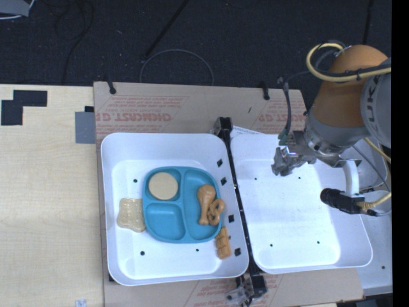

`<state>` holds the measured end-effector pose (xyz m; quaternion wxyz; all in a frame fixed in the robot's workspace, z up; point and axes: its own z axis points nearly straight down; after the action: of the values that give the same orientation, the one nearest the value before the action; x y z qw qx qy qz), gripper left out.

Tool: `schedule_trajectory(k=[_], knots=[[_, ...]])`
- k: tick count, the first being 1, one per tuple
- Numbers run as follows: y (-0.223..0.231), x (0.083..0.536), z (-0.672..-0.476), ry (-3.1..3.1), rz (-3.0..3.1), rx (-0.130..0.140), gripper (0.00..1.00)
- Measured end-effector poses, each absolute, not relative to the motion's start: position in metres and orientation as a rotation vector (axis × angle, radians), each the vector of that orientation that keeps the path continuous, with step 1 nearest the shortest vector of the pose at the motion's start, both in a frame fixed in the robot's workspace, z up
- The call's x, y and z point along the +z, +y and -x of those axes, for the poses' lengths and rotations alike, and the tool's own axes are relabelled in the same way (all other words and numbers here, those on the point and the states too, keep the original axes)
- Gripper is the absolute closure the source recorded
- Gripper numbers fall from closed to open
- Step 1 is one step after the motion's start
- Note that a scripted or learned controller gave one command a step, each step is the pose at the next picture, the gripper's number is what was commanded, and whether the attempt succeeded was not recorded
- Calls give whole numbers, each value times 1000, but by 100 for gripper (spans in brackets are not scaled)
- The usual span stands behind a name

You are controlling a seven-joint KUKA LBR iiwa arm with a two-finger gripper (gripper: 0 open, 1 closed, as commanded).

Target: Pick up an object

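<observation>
A dark carpeted floor (pixel 192 31) runs across the top, strewn with thin black cables (pixel 176 59). Below it lies a pale wooden bench top (pixel 45 203) bearing black and grey patches, with a printed cardboard sheet (pixel 166 110) laid flat on it

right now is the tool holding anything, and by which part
Nothing is held: the tool hangs over the right white plastic bin, with no object between its tips.

A tray (pixel 167 225) lies in the left bin (pixel 121 152); the tool (pixel 282 163) hangs over the right bin (pixel 300 248).
</observation>
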<state>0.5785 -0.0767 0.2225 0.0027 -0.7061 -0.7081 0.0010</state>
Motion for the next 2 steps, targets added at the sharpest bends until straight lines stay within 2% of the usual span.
schedule_trajectory(k=[1, 2], knots=[[-22, 232, -557, -2222, 2213, 2, 100], [26, 219, -538, -2221, 2214, 6, 100]])
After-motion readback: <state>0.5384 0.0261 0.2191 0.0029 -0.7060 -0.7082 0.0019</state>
